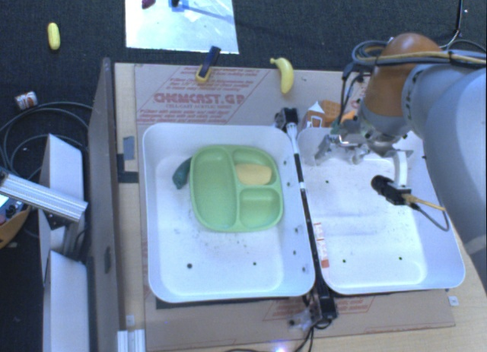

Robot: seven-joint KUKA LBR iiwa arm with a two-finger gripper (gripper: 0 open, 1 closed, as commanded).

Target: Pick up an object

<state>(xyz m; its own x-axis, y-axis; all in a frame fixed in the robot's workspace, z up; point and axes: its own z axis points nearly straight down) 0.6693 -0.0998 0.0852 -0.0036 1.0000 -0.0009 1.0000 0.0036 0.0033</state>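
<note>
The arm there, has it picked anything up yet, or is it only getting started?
Nothing looks picked up yet. The gripper is low over the right bin, near its far-left corner, with no object visible between its fingers. A yellow item lies in the green divided tray in the left bin. Grasping and lifting are left.

A green tray holds a yellow piece; a dark green thing lies left of the tray, inside a white bin.

A robotics lab: cardboard-topped bench, loose cables, two white bins.
</note>
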